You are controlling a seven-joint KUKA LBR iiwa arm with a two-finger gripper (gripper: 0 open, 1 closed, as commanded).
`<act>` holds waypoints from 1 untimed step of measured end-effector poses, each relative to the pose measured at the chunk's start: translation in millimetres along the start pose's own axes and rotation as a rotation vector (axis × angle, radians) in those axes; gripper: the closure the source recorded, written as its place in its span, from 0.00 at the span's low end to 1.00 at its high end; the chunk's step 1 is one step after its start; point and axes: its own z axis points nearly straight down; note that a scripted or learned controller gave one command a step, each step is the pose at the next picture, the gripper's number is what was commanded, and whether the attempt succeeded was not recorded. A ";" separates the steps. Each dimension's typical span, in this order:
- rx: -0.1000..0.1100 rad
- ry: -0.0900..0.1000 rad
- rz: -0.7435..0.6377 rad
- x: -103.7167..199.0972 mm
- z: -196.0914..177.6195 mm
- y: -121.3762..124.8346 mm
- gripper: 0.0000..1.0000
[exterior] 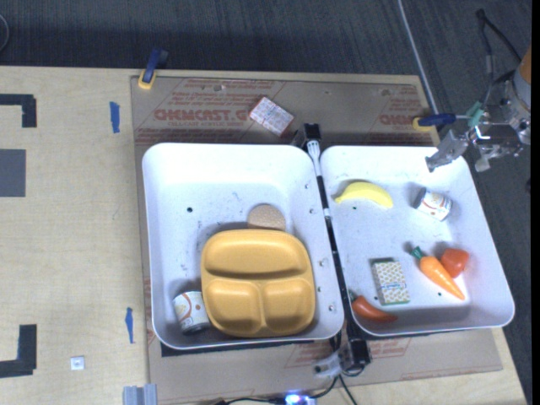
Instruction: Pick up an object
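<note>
My gripper (461, 157) hovers over the far right corner of the right bin (489, 226), open, with nothing between its fingers. In that bin lie a yellow banana (364, 194), a small white cup (434, 203) on its side, an orange carrot (440, 275) touching a red tomato (456, 260), a green patterned box (390, 281) and a red pepper (371, 309). The white cup is the nearest thing to the gripper, a little below and left of it.
The left bin (164, 192) holds a large yellow sectioned tray (257, 281), a brown round disc (267, 217) behind it and a small can (191, 309) at its left. A patterned card (271, 115) lies on the board behind the bins.
</note>
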 end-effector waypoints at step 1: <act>0.001 0.000 0.000 -13.3 180.2 27.2 0.00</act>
